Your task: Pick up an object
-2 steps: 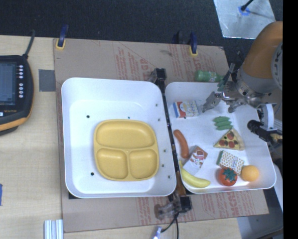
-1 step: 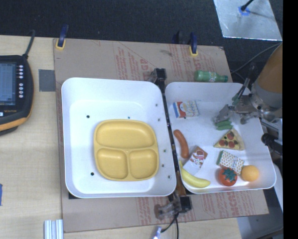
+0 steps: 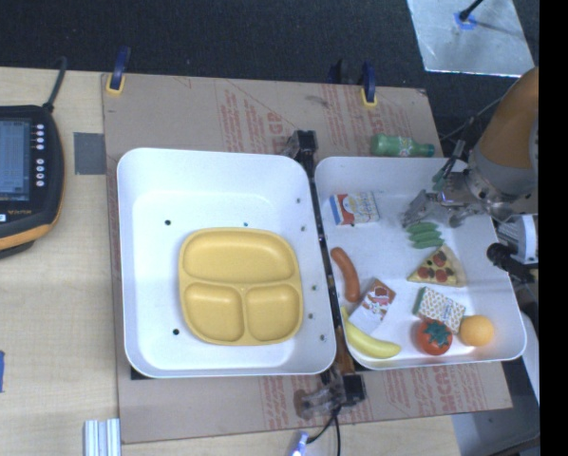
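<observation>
My gripper (image 3: 428,207) hangs over the upper right part of the right bin (image 3: 512,350), just above a green pea pod (image 3: 424,234). Nothing shows held in it. The bin holds several toy foods: a small white carton (image 3: 357,207), a pizza slice (image 3: 439,269), a brown sausage (image 3: 346,274), a red and white carton (image 3: 376,302), a banana (image 3: 369,342), a green-patterned box (image 3: 440,307), a red tomato (image 3: 434,337) and an orange (image 3: 476,331).
The left bin (image 3: 142,188) bears a yellow divided tray (image 3: 239,285). A green bottle (image 3: 401,146) lies on the cardboard behind the right bin. A control pendant (image 3: 13,179) rests at the far left of the bench.
</observation>
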Robot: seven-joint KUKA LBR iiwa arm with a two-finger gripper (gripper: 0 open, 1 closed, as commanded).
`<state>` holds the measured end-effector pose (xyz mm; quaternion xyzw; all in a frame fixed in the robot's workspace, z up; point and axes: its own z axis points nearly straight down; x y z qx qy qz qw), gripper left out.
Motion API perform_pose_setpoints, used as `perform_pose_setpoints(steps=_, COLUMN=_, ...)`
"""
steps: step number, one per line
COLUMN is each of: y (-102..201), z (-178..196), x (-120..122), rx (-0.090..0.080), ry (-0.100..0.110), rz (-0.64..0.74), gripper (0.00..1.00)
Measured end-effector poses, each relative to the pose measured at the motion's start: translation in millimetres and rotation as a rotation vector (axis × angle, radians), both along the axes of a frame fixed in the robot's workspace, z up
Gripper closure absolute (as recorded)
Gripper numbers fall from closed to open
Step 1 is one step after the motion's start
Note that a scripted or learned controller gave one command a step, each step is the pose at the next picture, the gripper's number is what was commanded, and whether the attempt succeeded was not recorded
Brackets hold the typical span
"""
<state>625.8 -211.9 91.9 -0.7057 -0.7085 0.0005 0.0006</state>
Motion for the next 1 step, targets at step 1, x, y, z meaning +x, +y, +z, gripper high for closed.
perform_pose_setpoints(steps=1, y=72.9, z=23.0, x=11.6, rx=-0.001, ry=0.000, rz=0.001, gripper=0.00)
